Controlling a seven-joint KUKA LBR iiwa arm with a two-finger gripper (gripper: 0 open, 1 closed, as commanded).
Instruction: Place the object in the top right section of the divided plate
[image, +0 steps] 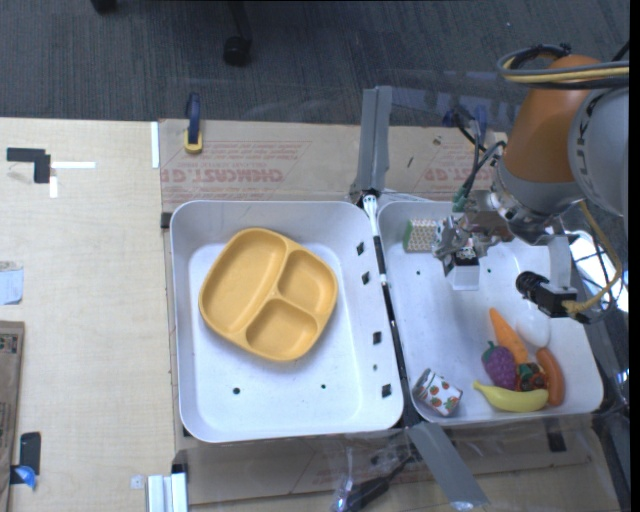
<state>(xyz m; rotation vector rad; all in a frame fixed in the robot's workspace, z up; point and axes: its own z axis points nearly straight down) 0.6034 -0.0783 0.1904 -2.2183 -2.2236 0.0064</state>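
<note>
Camera view puts the tool (462, 250) low in the right bin (440, 330), near a green-edged block (422, 235); whether its fingers are spread cannot be told. Nothing is visibly gripped. The plate (268, 293) waits in the left bin (200, 390), so a secure grasp should come first.

divided plate (268, 292) lies in the left bin (190, 330); toy foods (515, 370) crowd the right bin's (440, 320) near corner

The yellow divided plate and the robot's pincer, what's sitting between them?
In the camera view, between the yellow divided plate and the pincer lie bare white bin floor, the two bins' adjoining walls, and a small green-and-white block.
</note>
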